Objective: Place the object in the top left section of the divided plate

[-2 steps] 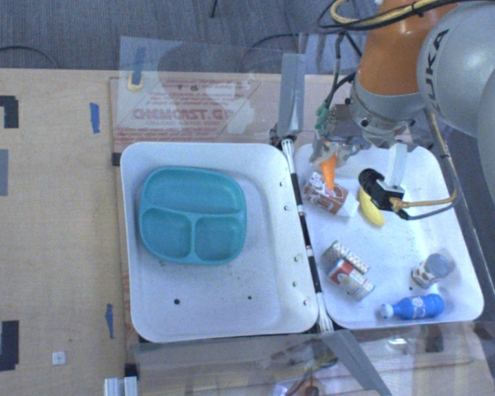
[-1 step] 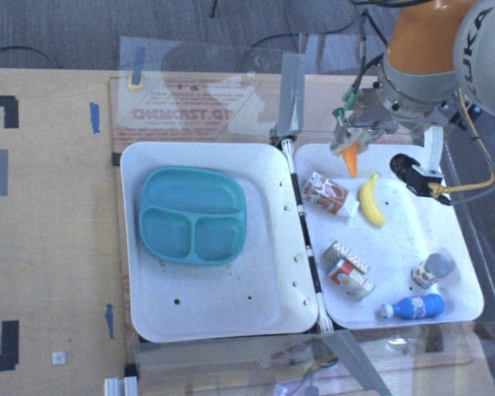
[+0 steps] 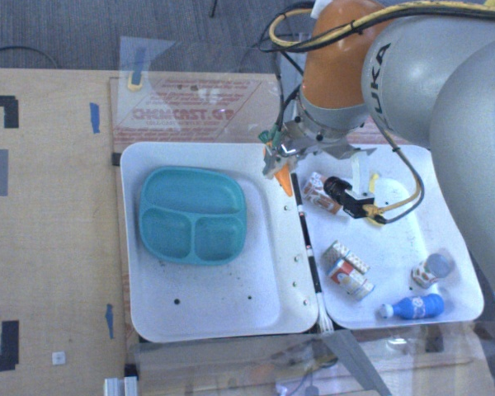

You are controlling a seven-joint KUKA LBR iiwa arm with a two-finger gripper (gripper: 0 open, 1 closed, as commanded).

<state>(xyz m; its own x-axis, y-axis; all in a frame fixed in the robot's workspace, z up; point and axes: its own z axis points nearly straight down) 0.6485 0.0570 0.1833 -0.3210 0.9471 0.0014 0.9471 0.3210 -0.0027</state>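
A slim, tapered orange object (image 3: 287, 184) is seen just under the tool (image 3: 277, 163), right of the teal divided plate (image 3: 192, 214); the tool's opening cannot be told.

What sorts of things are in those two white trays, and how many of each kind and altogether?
Teal divided plate: 1
Blue bottle: 1
Red-and-white crumpled box: 1
Small grey-topped jar: 1
Brown-and-white packet: 1
Orange piece, at the wall between the bins: 1
Total: 6
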